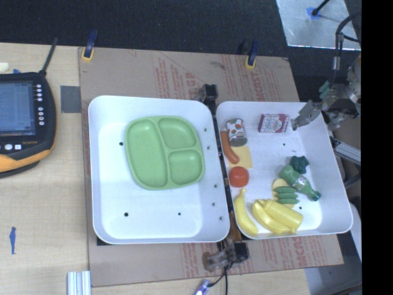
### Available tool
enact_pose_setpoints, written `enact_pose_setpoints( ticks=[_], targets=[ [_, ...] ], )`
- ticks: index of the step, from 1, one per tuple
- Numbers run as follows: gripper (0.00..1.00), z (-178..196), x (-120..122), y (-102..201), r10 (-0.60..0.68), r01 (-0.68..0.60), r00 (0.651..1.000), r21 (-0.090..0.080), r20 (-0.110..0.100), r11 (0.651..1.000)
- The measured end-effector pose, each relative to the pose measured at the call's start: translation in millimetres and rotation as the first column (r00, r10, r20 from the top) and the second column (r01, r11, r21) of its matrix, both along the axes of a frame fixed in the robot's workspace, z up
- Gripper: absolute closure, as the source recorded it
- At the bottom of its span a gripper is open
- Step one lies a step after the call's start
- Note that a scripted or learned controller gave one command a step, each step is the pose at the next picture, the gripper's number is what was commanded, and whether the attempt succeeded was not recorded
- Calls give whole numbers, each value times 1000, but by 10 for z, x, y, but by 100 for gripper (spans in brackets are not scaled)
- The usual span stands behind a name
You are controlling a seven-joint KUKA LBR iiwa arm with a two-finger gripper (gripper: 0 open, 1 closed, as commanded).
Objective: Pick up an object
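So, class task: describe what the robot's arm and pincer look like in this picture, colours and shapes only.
At the view's right edge, the pincer is a slim grey metal piece tapering to a narrow tip. Behind it sits a blocky grey and black wrist assembly with a small teal spot, and dark cables curve above it. Finer markings are too small to tell.

Showing glossy smooth plastic on white bins (153,229), matt plastic on green plate (164,151), rough brown cardboard (184,72) lying beneath.
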State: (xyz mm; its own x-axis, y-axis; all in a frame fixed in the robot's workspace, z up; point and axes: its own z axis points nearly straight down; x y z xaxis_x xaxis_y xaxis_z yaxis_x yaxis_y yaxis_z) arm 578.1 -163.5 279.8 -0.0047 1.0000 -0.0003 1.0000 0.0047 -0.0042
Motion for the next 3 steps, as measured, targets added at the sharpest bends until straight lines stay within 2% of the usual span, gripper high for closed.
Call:
enact_pose_setpoints(
  ticks=[1, 2, 3],
  targets=[
    [0, -1050, -332, -309, 0, 0, 1000, 0, -3, 1000],
    [0, -211, 547, 133, -1, 1, 1000, 1, 3, 1000],
    [0, -931, -422, 378, 0, 0, 1000, 0, -3, 1000]
  ],
)
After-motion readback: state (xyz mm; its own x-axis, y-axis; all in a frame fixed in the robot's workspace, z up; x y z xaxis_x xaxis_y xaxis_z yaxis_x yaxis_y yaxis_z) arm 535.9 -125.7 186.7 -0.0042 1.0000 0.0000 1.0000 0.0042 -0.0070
